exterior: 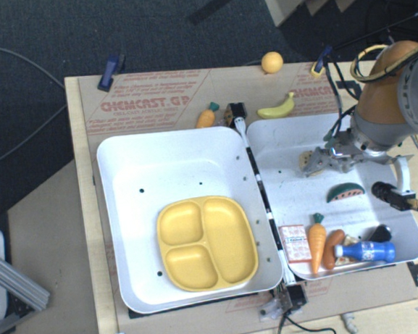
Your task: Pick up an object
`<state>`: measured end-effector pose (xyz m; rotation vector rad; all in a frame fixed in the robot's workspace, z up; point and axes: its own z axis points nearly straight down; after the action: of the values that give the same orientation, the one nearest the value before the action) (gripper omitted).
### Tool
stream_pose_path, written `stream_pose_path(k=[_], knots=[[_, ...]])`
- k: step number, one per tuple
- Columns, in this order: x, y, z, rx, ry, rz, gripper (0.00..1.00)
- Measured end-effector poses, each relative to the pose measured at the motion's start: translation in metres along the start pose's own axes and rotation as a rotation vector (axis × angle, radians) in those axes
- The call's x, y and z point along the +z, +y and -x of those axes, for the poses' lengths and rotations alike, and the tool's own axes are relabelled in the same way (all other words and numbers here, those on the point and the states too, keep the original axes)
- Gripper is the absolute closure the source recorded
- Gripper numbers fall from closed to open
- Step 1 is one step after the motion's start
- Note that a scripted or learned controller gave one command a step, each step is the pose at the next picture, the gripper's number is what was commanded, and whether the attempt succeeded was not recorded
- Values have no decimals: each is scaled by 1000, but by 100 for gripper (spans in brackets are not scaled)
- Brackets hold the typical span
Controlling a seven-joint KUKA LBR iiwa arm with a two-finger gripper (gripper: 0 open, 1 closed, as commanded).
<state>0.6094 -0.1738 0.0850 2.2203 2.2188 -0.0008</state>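
My gripper (315,163) hangs low over the upper middle of the right bin (280,145), reaching in from the right. Just below and to its right lies a green and red watermelon slice (344,192), apart from the gripper. Along the bin's front edge lie a red and white card (293,242), an orange carrot (316,243), a brown sausage (333,247) and a blue bottle (365,252) with a dark cap.
The left bin (133,169) holds a yellow divided plate (207,241). Behind the bins on the bench lie a banana (276,108), a small carrot (206,118), a black clip (236,111) and an orange ball (272,62). A blue clip (110,73) sits at the back left.
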Motion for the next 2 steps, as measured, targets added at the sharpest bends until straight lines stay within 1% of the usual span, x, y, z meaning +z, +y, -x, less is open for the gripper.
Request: stream_pose_path(k=[1, 2], knots=[[0, 28, 20, -1, 1, 1, 0], [0, 58, -32, -3, 2, 2, 0]])
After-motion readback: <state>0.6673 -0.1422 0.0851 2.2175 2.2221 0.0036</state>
